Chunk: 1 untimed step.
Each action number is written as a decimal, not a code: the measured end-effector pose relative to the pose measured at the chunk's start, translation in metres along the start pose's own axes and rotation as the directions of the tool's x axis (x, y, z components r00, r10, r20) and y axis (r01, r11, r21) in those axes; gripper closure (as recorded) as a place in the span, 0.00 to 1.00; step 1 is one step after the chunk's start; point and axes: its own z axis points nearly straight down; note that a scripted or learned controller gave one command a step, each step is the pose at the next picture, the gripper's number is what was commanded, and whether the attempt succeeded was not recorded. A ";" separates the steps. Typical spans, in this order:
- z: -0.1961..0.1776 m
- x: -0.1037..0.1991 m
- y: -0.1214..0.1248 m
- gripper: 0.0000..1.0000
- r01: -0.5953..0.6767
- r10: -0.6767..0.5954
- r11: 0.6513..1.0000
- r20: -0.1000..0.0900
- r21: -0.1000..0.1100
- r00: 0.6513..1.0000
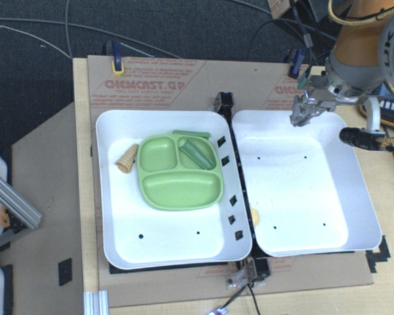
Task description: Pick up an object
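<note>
The camera view shows the gripper (303, 115) at the far edge of the right bin (328, 195), near its back left corner, and its fingers are too small and blurred to tell whether they are apart or together. Nothing can be seen between them. Above it the grey wrist leads up to the orange band of the arm (368, 18) at the top right corner.

A small yellow-orange piece (255, 217) sits at the right bin's left rim, close to the divide between the two bins.

In the left bin (118, 228) lies a green divided plate (180, 173), roughly in the middle. A darker green object (198, 153) rests in the plate's upper right compartment, and a green strip (192, 134) lies just beyond the plate's far edge. A tan cone (126, 158) lies just left of the plate, well apart from the gripper.

Both bins rest on a cardboard sheet (157, 81) with red print.
</note>
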 end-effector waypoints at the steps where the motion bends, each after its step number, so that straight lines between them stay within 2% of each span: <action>1: -0.012 0.052 -0.003 1.00 0.002 -0.002 1.000 -0.001 -0.001 1.000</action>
